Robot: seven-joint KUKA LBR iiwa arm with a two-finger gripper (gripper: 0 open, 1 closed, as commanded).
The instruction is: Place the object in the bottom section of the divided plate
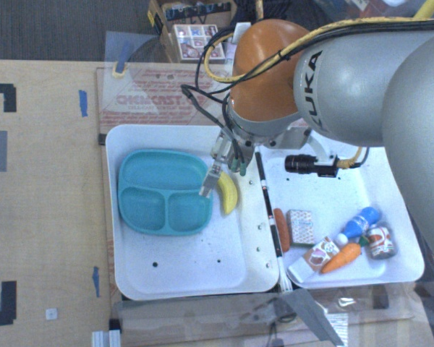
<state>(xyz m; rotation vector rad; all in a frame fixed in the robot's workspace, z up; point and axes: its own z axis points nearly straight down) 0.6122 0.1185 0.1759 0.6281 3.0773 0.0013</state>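
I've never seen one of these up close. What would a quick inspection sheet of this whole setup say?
Surface: bench with two white bins, left bin and right bin.
Job's things: teal divided plate in left bin; banana beside its right rim, not on it.
Clutter: carrot, blue bottle, can, small packets in right bin.
Grippers: gripper over the plate's right edge, touching the banana's top.
Cables: yellow and black cables on the arm.
Surroundings: cardboard box behind.

The arm (369,78) enters from the right — grey links, with the orange band (264,67) above the wrist. The wrist points downward and to the left. The gripper (215,181) is lowered, its slim fingers (209,184) angled down-left.
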